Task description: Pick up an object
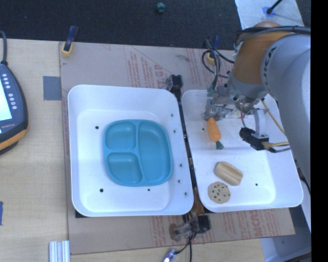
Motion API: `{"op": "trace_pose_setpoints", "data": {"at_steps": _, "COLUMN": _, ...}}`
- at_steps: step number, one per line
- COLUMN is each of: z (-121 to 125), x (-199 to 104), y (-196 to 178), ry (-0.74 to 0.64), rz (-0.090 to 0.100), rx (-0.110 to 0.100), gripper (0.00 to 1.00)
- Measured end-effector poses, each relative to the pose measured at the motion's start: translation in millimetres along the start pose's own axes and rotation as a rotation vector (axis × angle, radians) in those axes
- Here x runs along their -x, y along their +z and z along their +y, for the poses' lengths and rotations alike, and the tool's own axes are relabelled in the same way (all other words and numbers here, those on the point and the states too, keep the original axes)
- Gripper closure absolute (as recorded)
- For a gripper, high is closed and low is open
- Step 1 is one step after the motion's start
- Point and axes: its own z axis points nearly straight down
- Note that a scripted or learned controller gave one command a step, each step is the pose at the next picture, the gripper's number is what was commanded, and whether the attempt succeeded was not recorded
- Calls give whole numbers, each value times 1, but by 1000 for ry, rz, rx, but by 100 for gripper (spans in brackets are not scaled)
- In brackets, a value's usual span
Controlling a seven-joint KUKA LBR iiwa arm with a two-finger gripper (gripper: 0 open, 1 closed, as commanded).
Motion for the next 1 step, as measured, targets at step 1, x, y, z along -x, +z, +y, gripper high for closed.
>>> {"op": "trace_pose_setpoints", "data": {"at_steps": 1, "z": -47, "x": -54, "y": -90, "ry": 3, "rz": -1, "rx": 6, "gripper": 100}}
